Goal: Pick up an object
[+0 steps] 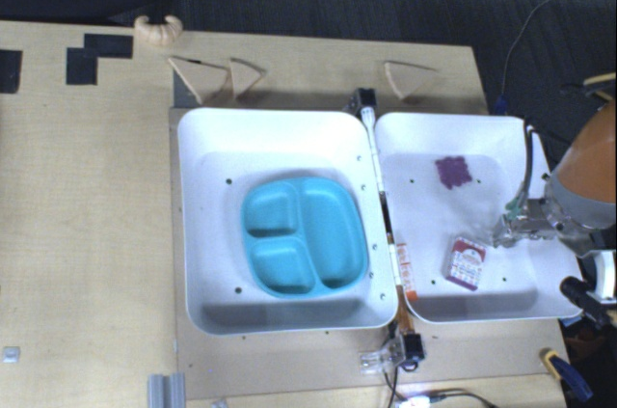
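Note:
In the right bin [424, 300] a small red and white packet [466, 262] lies flat near the front, and a purple knobbly object [454, 171] rests toward the back. My gripper [511, 230] hangs at the bin's right side, just right of the packet and apart from it. The arm's grey wrist and orange band [588, 167] come in from the right edge. Nothing shows between the fingers.
The left bin [207, 300] holds a blue three-compartment tray [304, 234]. A ridge [382, 204] divides the two bins. A cable [529, 155] runs along the right bin's rim. Wooden bench surface [87, 232] spreads to the left.

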You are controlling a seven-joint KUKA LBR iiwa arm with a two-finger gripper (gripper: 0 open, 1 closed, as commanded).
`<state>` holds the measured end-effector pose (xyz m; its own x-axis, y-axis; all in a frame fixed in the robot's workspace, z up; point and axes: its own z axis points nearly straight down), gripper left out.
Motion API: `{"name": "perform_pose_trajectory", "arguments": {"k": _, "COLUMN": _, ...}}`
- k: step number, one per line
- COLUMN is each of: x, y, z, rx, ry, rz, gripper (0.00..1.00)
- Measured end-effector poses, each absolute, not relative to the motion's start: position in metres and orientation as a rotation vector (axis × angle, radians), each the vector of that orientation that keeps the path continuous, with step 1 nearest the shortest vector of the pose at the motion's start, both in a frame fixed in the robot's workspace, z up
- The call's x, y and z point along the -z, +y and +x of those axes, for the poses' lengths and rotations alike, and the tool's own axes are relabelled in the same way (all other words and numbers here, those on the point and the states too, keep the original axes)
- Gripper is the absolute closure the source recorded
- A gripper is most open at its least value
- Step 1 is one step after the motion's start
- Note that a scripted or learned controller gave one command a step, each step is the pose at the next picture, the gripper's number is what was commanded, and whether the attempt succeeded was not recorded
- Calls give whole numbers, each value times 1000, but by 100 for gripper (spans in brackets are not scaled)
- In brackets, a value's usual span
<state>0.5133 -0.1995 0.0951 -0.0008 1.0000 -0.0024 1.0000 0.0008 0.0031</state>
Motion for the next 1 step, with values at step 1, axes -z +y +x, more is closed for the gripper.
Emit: {"name": "perform_pose_trajectory", "arguments": {"k": 1, "x": -169, "y": -161, "z": 555, "rx": -5, "ry": 2224, "rz": 2213, "gripper": 100}}
